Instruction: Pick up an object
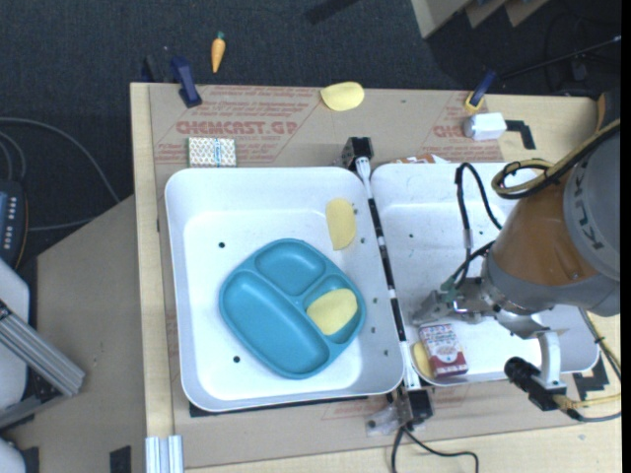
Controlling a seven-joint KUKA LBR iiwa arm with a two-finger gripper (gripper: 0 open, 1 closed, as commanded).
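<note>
- Gripper [444, 306] sits low in the right bin [434, 215], just above a small red-and-white packet [444, 348]; grip state: can't tell.
- Left bin [197, 205] holds a blue divided tray [266, 308] with a yellow piece [333, 309] in one compartment.
- Another yellow piece [341, 223] lies near the divider.

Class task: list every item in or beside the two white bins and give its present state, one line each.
blue divided plate: flat in the left bin, tilted diagonally.
yellow piece on plate: resting in a small compartment.
yellow piece by wall: leaning at the left bin's right side.
red-labelled packet: lying flat in the right bin.
pincer: above the packet, grip unclear.
yellow piece on bench: outside both bins.
</note>
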